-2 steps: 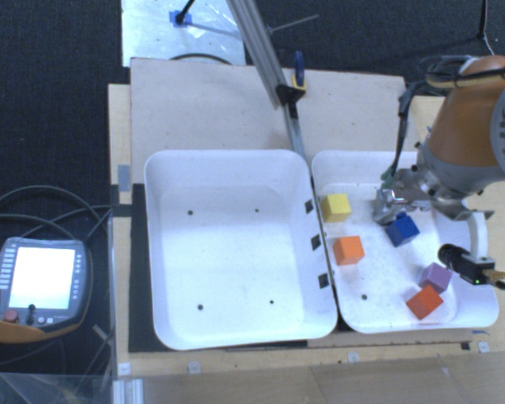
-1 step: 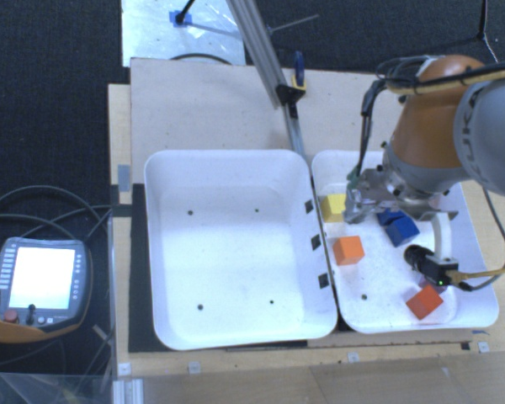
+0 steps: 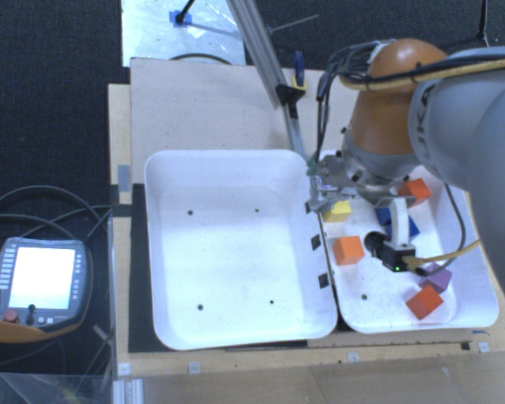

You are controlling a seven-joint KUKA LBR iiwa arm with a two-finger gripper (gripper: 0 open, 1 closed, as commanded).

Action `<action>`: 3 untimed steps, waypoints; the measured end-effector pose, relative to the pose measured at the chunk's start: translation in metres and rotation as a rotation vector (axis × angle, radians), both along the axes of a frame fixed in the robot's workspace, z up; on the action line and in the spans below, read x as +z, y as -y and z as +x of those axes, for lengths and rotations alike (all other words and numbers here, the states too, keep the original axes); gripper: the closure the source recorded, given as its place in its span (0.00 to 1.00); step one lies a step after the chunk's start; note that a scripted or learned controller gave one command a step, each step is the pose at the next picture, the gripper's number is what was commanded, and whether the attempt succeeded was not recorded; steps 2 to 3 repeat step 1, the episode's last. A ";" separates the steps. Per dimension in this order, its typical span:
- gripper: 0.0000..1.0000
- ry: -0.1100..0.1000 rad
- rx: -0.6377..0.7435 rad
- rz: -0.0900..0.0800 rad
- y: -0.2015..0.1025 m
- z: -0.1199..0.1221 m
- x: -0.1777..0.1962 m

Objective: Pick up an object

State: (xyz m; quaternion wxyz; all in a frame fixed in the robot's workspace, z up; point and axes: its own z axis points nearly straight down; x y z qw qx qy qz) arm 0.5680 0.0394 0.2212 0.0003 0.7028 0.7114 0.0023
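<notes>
Tool (image 3: 331, 194) low over right bin (image 3: 480, 305), at its left wall; spread can't tell; yellow block (image 3: 337, 210) just below it, contact unclear; orange cube (image 3: 348, 250) nearby, blue block (image 3: 401, 222) under wrist.

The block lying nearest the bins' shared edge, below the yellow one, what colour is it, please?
Orange; the block shows plainly in the camera view, in the right bin.

Blocks (image 3: 348, 249) in right bin (image 3: 480, 310)

Teach pendant (image 3: 35, 289) left of bench, cables attached.
</notes>
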 end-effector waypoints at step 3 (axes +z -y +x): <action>1.00 -0.001 -0.001 -0.001 -0.047 0.001 0.011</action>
